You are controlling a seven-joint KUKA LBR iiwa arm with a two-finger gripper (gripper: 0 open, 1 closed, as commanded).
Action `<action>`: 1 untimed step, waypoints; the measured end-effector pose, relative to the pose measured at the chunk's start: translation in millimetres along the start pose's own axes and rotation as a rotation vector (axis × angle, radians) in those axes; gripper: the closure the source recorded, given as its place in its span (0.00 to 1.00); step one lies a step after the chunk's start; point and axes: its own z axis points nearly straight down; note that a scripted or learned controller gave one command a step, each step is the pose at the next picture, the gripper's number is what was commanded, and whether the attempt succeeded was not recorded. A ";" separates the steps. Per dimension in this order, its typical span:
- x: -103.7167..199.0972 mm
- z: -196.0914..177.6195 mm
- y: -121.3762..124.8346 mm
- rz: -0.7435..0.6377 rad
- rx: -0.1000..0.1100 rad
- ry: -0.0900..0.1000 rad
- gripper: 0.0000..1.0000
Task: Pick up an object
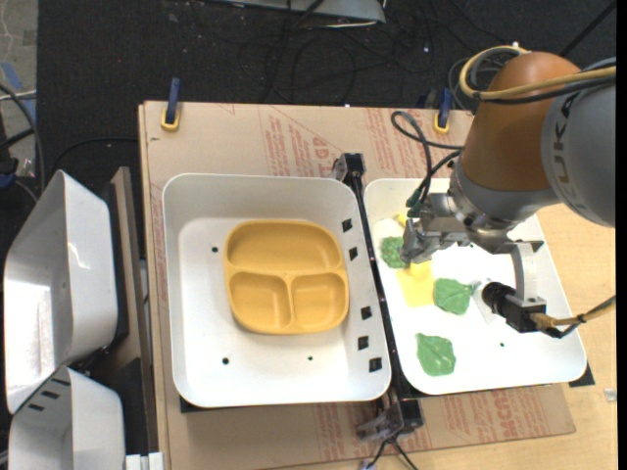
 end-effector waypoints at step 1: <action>58.8 3.5 26.1 -0.001 0.000 0.000 1.00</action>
